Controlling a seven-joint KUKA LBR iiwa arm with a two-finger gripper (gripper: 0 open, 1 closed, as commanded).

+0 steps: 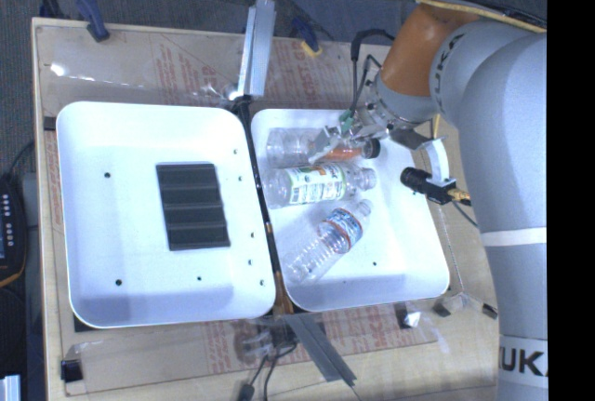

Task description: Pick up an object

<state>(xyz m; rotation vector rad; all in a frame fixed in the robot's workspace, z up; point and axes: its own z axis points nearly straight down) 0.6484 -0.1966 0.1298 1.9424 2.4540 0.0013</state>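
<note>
The fingers were too small and cluttered for us to tell whether they stood apart or together; the gripper [349,137] was low over the far end of the right bin [420,246], and we saw nothing clearly held in it.

Just beside the gripper, on its left, lay a clear bottle [290,145] on its side. Directly below the gripper lay a second bottle [314,184], wrapped in a white and green label whose print we could not read. A third bottle [332,238], with a blue label, also unreadable, lay slanted near the middle of the same bin, apart from the gripper.

An orange-tipped piece sat between the gripper and the green-labelled bottle; we could not say which it belonged to.

The left bin [102,232] held a black ribbed block [191,206], well apart from the bottles. On the arm [502,129] at the lower right we read the letters "UK". Faint red print on the bench sheet [167,64] was illegible.
</note>
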